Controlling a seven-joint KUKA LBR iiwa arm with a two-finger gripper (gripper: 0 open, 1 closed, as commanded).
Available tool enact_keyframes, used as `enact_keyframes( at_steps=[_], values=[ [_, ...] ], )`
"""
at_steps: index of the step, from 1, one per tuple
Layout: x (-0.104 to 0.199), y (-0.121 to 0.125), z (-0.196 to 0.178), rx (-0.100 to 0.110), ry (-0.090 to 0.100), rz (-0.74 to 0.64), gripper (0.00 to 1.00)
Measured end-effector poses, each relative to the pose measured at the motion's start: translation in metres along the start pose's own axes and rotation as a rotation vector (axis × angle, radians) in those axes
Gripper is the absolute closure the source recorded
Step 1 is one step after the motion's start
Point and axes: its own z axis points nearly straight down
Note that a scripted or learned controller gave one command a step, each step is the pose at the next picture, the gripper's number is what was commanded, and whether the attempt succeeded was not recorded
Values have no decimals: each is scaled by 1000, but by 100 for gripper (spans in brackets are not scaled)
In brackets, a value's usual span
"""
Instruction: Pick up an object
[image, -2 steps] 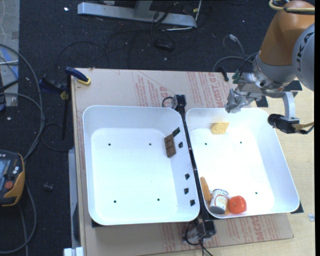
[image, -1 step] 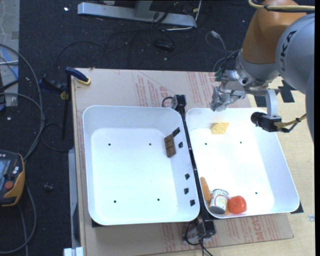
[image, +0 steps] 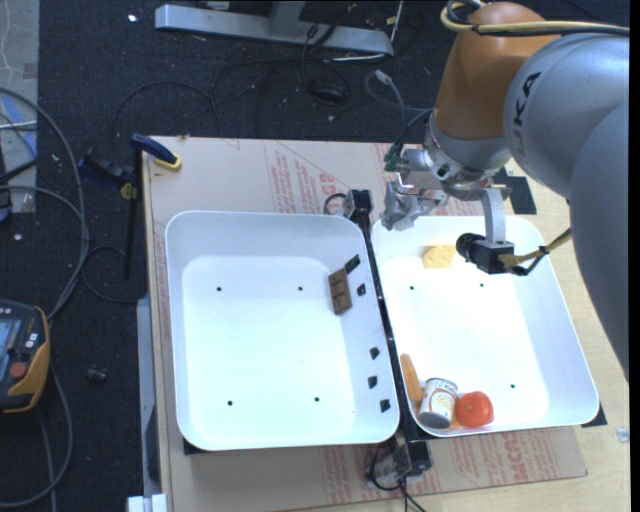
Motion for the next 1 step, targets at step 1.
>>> enact_keyframes(
  at_steps=[1],
  values=[
    [55,-3,13,0,0,0,100]
  ],
)
